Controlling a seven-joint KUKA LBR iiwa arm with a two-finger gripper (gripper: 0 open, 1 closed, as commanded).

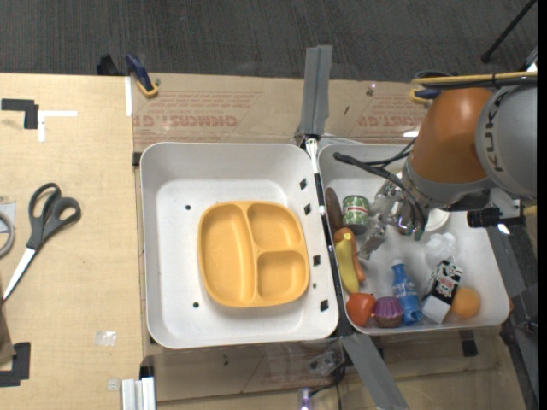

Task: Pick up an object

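Note:
My gripper [391, 233] hangs low in the right bin [491, 310], near its middle, and stands open with nothing between its fingers. A green can [355, 209] lies just to its left. A yellow banana [347, 261] runs along the bin's left wall, with a red tomato [360, 307] at its near end. In front of the gripper are a blue bottle [403, 292] and a purple object [389, 312]. To the right sit a black-and-white carton [442, 287], an orange ball [466, 302] and a clear crumpled wrapper [441, 248].
The left bin [167, 229] holds a yellow divided plate [253, 253]. Scissors [41, 225] lie on the bench at far left. The grey and orange arm [457, 143] covers the right bin's back right corner. A cardboard sheet [222, 114] lies behind the bins.

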